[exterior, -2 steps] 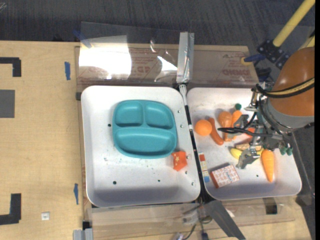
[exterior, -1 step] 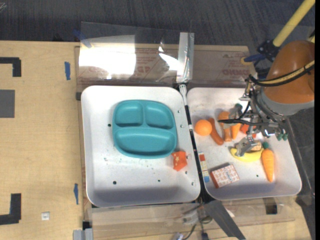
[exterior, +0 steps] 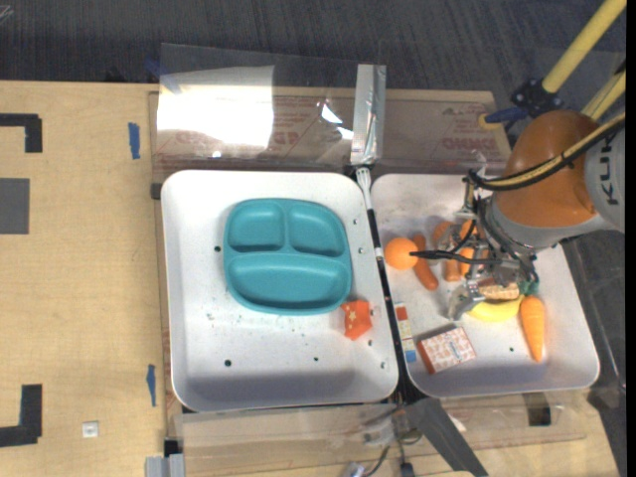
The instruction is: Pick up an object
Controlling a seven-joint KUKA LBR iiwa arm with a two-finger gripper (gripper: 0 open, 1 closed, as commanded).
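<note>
The right bin (exterior: 581, 361) holds an orange ball (exterior: 398, 253), a small red-orange sausage-like piece (exterior: 425, 273), a yellow banana-like piece (exterior: 494, 312), a carrot (exterior: 534, 328) and a small printed box (exterior: 446, 349). My gripper (exterior: 481, 288) is down in the middle of this bin, right over the yellow piece and among several small orange items that the wrist partly hides. The carrot lies just to its right and the orange ball to its left. From this angle I see nothing lifted in the gripper.
The left bin (exterior: 194, 371) carries a teal divided plate (exterior: 288, 256) and a small orange-red block (exterior: 357, 318) near its right wall. A clear plastic sheet and a taped strip stand behind the bins. Yellow rods cross the upper right corner.
</note>
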